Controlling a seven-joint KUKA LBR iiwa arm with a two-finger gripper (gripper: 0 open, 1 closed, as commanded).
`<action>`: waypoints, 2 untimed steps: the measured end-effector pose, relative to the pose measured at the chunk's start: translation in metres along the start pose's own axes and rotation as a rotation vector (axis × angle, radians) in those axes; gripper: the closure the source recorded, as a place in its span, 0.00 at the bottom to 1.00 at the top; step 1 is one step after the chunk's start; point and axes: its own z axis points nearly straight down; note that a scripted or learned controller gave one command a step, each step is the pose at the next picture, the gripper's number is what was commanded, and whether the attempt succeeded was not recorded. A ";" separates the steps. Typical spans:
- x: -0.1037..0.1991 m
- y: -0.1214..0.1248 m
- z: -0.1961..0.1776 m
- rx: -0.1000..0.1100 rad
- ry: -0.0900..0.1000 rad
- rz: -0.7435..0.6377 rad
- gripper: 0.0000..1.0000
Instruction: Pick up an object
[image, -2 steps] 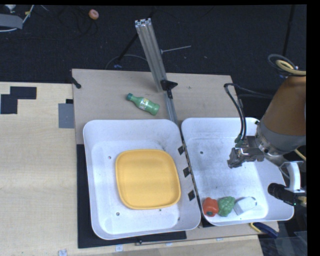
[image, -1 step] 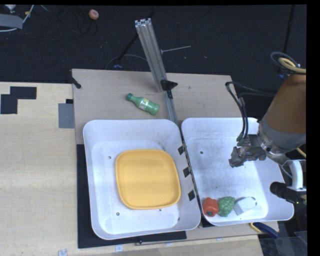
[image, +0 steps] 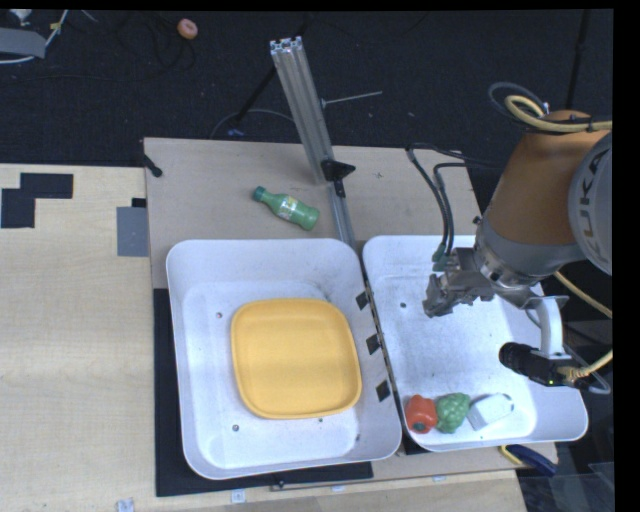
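We hover the jaws (image: 443, 297), state unclear, over the right bin (image: 400, 262); next, reach nearer for the green toy (image: 453, 411).

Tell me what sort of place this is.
Likely a robotics lab test bench: a robot arm reaches over two white bins, with loose cables and a metal post nearby.

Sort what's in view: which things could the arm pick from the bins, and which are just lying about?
Belonging to the job:
- gripper, over the right bin
- red object, green object and white object along that bin's near edge
- yellow plate in the left bin

Lying about:
- green bottle on the bench beyond the bins
- metal rail
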 end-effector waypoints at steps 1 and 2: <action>0.039 0.015 0.008 0.001 0.000 0.001 1.00; 0.089 0.038 0.000 0.000 0.000 0.000 1.00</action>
